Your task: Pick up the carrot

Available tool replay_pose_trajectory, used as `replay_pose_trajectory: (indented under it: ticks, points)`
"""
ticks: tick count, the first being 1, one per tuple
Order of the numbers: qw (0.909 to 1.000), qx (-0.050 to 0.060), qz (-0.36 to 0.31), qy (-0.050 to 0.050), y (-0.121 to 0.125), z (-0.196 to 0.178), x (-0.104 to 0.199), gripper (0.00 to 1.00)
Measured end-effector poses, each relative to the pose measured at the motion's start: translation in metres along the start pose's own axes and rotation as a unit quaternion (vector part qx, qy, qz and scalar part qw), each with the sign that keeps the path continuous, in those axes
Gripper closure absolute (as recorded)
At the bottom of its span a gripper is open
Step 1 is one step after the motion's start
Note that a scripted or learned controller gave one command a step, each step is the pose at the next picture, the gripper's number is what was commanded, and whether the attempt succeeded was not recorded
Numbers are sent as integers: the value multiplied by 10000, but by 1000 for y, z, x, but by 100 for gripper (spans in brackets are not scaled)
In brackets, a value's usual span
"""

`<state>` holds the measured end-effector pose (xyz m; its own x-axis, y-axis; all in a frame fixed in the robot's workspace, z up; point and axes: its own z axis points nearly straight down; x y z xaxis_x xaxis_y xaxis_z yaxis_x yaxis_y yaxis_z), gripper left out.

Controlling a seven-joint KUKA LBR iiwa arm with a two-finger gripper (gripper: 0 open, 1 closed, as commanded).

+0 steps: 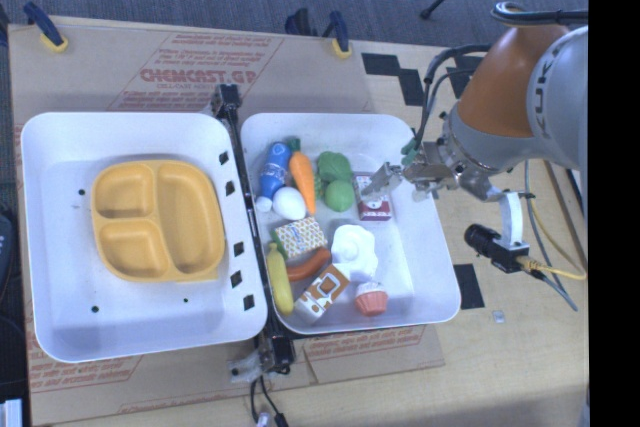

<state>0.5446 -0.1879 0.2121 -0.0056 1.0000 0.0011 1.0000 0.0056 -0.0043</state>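
My gripper (pixel 383 179) hangs over the right bin (pixel 430 265), near its right wall, above a small red carton (pixel 375 209); I cannot tell its state. The carrot (pixel 302 179) lies well apart, toward the bin's far left corner, between a blue bottle (pixel 274 170) and green vegetables (pixel 335 177).

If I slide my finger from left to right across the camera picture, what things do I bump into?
Yellow divided plate → blue bottle → carrot → green vegetable → small red carton → end effector.
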Motion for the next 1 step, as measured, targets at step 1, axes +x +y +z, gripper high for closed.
replay_pose_trajectory:
  ticks: [1]
  points:
    - [9977, 12, 684, 6, 48, 76, 62, 0]
